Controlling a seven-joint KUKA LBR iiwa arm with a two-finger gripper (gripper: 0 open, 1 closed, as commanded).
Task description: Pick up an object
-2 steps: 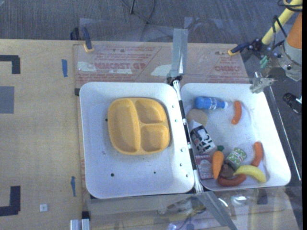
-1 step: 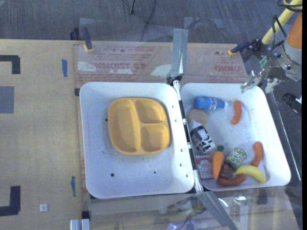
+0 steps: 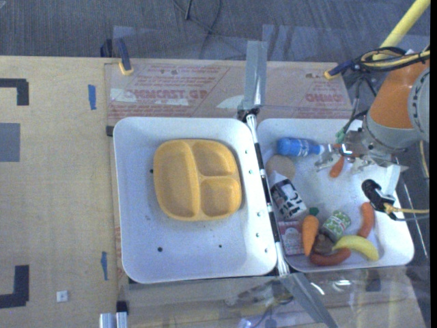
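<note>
My gripper (image 3: 346,159) hangs over the far part of the right bin (image 3: 403,248), below the orange wrist band. A small orange piece (image 3: 336,168) shows right at its left side; whether it is gripped or lying in the bin beneath is unclear. Just left of the gripper lies a blue bottle (image 3: 298,146). Nearer the front of this bin lie a carrot (image 3: 310,231), a green can (image 3: 336,223), a banana (image 3: 358,246), a red sausage (image 3: 331,257) and an orange-red piece (image 3: 367,219).
A tan lump (image 3: 280,167) and a black-and-white carton (image 3: 287,199) sit along the right bin's left wall. In the left bin (image 3: 136,244) lies a yellow divided plate (image 3: 198,180). A black cable end (image 3: 374,191) dangles under the wrist.
</note>
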